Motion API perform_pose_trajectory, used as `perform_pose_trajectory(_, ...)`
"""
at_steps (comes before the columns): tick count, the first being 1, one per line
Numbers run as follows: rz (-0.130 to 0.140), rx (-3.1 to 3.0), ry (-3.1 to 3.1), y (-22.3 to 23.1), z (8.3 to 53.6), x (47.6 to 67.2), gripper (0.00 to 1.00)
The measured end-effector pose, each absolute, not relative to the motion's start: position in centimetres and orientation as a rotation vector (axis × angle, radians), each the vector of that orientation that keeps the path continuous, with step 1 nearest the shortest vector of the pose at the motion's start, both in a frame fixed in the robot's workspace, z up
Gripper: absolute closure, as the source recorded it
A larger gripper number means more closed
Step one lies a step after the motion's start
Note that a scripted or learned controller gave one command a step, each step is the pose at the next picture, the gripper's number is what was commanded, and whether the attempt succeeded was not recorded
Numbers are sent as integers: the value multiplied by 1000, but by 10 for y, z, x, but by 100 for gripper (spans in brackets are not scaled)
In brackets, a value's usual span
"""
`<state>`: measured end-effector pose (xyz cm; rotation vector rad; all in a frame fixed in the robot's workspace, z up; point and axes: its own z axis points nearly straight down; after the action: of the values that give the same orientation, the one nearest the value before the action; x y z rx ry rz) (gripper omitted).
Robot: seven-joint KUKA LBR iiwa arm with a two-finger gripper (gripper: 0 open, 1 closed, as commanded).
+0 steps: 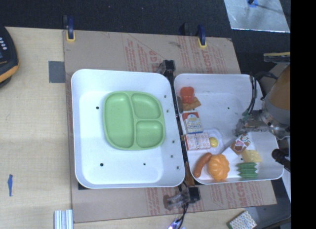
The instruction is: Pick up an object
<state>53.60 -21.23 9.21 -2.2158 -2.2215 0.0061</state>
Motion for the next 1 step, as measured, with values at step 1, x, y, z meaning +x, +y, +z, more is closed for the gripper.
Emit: perform_pose_trajectory(1,-3,-2223,-2224,-196,221,474,100)
